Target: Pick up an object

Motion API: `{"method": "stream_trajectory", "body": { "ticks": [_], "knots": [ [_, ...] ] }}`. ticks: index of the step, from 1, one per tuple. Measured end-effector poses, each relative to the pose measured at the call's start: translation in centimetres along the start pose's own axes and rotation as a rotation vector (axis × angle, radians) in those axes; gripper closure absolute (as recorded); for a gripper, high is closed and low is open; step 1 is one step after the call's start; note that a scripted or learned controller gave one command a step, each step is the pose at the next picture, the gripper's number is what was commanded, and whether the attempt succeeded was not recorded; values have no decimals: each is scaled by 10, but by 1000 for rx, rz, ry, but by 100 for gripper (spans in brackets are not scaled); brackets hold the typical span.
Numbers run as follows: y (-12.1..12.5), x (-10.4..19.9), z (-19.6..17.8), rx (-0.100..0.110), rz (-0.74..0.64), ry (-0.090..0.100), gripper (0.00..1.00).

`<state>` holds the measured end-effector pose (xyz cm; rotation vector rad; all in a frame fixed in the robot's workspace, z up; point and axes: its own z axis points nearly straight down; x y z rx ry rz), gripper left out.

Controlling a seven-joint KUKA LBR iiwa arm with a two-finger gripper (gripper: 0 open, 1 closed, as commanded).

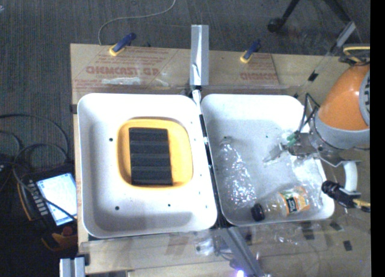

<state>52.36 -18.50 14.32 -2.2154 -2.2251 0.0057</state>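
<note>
Dark carpet under a wooden bench [90,77]; two white bins side by side. Left bin [96,119], well apart from the fingers: yellow tray [125,149] holding a dark ribbed block [149,155]. Right bin [252,104]: crumpled clear plastic [234,170] left of the fingers, clear bottle [284,203] with black cap and label lying flat near the front wall, just below the fingertips. Grey arm [346,113] with orange band entering from the right edge. Gripper [289,147] low over the right bin floor; finger spread impossible to tell, nothing visibly held between them.
</note>
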Motion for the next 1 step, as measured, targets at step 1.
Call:
{"method": "stream_trajectory", "body": {
  "ticks": [1],
  "knots": [
    [17,110,-56,-3,-112,2,100]
  ]
}}
